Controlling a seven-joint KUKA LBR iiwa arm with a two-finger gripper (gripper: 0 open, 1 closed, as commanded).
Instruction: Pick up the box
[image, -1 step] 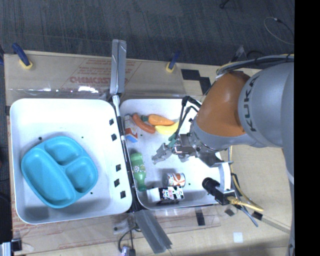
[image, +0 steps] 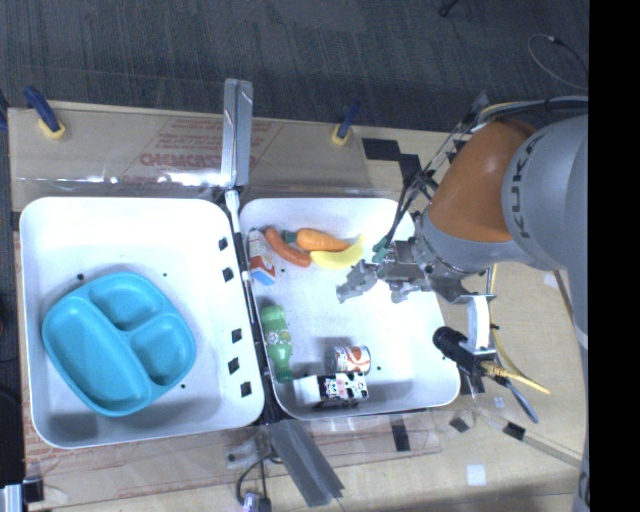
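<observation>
Two box-like items lie in the right bin (image: 400, 215). A small red, white and blue carton (image: 261, 257) leans at the bin's left wall. A black and white box (image: 343, 388) lies flat at the front wall. My gripper (image: 377, 289) hovers over the bin's middle right, right of the banana (image: 338, 258). It is open, with nothing between its fingers. It is well apart from both boxes.
An orange carrot (image: 322, 240) and a red-orange vegetable (image: 286, 248) lie beside the banana. A green bottle (image: 276, 341) lies along the left wall, and a can (image: 351, 358) sits just above the black box. The left bin (image: 60, 215) holds a blue divided plate (image: 115, 341).
</observation>
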